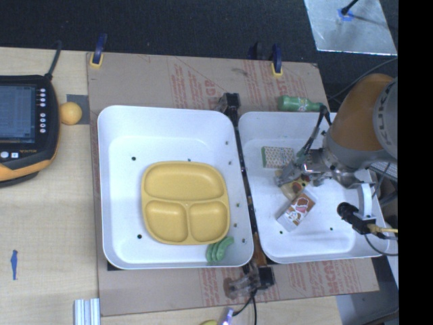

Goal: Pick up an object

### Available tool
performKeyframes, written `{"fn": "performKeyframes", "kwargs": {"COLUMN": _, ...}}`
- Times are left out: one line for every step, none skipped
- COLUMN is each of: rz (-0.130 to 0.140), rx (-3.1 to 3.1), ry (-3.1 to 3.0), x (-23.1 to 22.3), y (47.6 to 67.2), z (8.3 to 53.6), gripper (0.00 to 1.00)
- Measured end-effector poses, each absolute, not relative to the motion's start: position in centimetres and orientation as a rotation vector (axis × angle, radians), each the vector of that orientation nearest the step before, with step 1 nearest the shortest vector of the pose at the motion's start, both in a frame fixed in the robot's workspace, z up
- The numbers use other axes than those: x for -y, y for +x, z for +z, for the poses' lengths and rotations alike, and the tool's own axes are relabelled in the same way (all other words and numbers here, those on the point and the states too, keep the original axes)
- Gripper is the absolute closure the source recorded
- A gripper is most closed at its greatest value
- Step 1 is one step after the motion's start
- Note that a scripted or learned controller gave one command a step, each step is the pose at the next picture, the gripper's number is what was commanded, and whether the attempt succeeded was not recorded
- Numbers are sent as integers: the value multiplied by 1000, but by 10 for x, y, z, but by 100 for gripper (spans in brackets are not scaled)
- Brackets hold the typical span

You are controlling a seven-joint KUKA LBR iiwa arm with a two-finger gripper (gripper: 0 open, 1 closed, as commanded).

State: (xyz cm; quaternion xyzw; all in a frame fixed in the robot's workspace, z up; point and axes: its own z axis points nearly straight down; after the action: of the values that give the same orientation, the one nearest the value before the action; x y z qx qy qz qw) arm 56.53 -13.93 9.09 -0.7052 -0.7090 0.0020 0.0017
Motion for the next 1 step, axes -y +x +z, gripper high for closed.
{"fn": "performKeyframes", "kwargs": {"rz": 9, "rx": 2229, "ry": -2210, "x": 140, "y": 566, "z": 102, "gripper": 100}}
